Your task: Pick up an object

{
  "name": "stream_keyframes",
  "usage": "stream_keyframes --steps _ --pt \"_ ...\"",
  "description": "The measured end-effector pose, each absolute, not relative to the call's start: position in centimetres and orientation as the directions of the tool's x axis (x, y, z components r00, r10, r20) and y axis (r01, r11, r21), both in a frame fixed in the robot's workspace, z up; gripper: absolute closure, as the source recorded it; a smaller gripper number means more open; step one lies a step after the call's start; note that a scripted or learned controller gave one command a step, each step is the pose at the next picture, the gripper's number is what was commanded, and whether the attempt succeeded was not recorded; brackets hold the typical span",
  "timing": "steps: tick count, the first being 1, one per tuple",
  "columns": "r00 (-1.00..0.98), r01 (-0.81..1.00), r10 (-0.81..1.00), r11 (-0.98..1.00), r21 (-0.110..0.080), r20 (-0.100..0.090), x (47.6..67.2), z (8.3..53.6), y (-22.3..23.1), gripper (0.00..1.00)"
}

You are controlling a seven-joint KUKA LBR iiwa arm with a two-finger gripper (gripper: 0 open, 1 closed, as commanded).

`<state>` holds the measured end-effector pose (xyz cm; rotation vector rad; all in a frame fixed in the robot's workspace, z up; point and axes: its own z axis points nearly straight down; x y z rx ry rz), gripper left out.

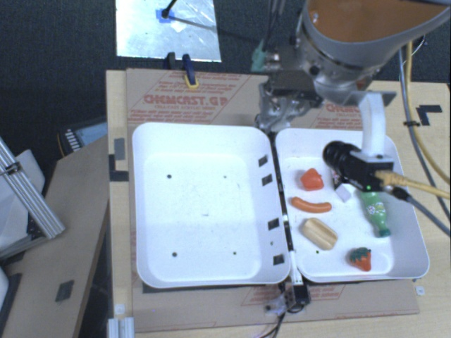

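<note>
Overhead, arm point(352, 27) with pincer point(276, 115) above the bins' top edge.

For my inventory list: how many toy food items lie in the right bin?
5. A red piece is at the upper left, a sausage below it, a bun lower still, a strawberry near the front, and a green bottle to the right. The black device may hide others.

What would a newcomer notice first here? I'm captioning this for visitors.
The big grey arm with its orange band looms at upper right, its end effector hanging above the bins' far edge. Below it, the right bin holds toy food: a hot dog bun, sausage, strawberry and green bottle.
</note>
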<state>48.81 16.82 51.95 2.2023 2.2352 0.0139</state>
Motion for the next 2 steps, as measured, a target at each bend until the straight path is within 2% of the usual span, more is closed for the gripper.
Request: stream_keyframes --steps 1,2 --pt "0.001 1.0 1.0 -0.001 -0.003 -0.001 48.6 45.8 15.0 1.0" --pt "-0.005 1.0 1.0 0.005 0.007 0.003 48.7 51.7 17.0 1.0"
